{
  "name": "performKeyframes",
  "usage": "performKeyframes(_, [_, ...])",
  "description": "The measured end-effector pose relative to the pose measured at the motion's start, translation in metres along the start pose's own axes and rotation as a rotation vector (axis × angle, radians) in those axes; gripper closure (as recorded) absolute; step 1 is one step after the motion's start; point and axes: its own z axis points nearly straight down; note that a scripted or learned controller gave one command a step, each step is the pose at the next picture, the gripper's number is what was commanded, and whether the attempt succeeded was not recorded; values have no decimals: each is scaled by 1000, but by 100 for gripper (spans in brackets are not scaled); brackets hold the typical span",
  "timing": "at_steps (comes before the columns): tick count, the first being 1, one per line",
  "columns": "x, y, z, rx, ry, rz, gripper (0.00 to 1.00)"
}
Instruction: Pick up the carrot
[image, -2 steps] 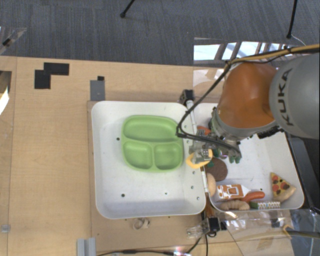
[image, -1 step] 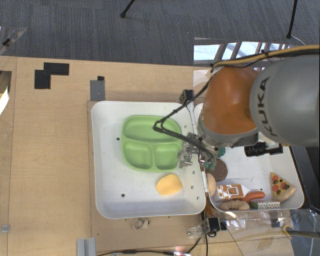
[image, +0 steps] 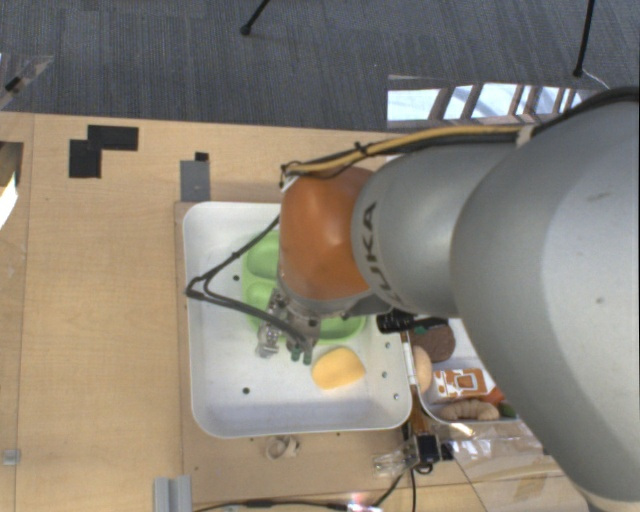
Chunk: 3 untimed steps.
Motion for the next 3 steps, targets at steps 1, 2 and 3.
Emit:
performKeyframes(1, [-15, -49, 33, -18, -26, 165, 100])
performKeyframes(2, [-3, -34, 33, -34, -8, 736, 100])
performKeyframes(3, [11, -12, 32, -57, -2, 1139, 100])
